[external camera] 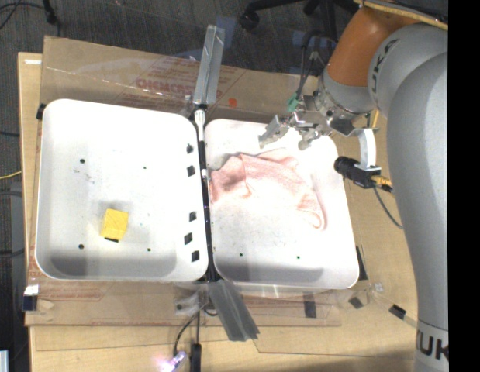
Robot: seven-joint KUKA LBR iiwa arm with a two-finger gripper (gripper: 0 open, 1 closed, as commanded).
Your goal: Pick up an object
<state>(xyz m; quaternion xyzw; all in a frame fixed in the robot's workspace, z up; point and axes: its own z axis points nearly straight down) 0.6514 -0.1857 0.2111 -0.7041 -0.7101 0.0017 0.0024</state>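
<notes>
At the near edge of the tabletop (61, 339), grey tape strips (232, 312) run out from the seam between two shallow white bins. In the left bin (108, 122), a small yellow block (115, 224) lies alone toward the near left corner, well apart from everything else. In the right bin (333, 262), a pale cloth with pink stains (274, 180) lies crumpled across the far half, one edge trailing toward the bin's right wall. Above the cloth's far edge, the grey arm (414, 130) with its orange band (360, 41) reaches in from the right, and its tool (290, 136) hangs with its two fingers spread apart, gripping nothing, just over the bin's far rim. Beyond the bins, cardboard (131, 68) covers the tabletop.
</notes>
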